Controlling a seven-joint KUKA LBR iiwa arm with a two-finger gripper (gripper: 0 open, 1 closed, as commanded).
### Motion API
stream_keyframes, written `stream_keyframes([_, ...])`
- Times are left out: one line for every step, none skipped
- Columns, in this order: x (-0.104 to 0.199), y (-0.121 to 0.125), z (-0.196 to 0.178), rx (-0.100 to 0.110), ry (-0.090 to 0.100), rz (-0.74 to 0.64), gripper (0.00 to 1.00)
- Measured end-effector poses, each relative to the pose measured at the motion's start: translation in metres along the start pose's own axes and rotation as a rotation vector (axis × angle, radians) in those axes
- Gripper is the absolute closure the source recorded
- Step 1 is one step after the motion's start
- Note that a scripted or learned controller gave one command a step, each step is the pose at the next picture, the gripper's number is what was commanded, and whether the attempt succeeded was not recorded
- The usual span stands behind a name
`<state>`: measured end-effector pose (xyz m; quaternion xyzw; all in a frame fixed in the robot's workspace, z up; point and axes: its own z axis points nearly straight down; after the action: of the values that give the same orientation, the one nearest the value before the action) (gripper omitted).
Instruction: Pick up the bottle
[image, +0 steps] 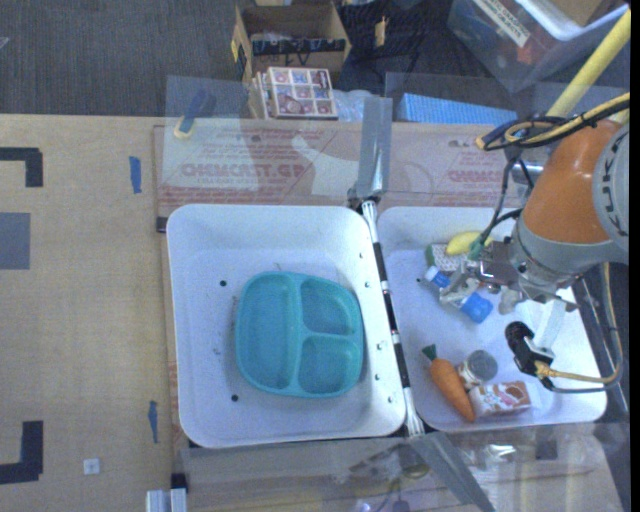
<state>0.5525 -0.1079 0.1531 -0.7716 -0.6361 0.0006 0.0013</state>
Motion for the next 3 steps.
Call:
stream_keyframes([0.025, 0.07, 0.011, -0.004, -0.002, -0.052, 0.0])
stream_keyframes([0.004, 0.032, 0.065, -0.01, 0.001, -0.098, 0.0])
stream_keyframes([0.002, 0.033, 0.054, -0.014, 0.0, -0.093, 1.0])
